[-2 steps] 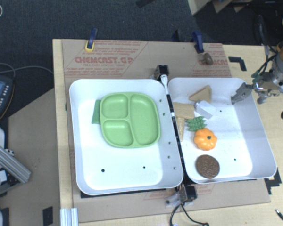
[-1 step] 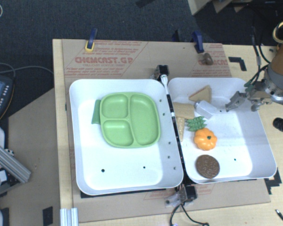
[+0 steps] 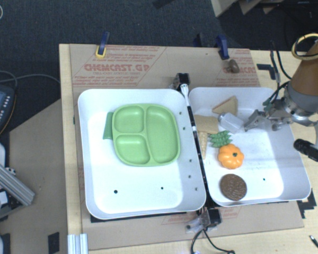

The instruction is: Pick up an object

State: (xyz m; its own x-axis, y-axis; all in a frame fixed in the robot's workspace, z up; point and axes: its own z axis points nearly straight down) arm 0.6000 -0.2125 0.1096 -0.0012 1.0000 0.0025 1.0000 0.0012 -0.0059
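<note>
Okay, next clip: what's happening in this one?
A KUKA arm reaches in from the right over the right-hand bin, with its gripper low near a small grey object at the bin's upper left. That bin also holds an orange pumpkin, a green leafy piece, a brown round disc and tan wedge-shaped pieces. The left bin holds a green divided plate. Nothing is visibly lifted yet.

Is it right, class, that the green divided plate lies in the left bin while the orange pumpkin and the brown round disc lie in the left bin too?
Not quite. The camera view shows the green divided plate in the left bin, but the orange pumpkin and the brown round disc lie in the right bin.
</note>
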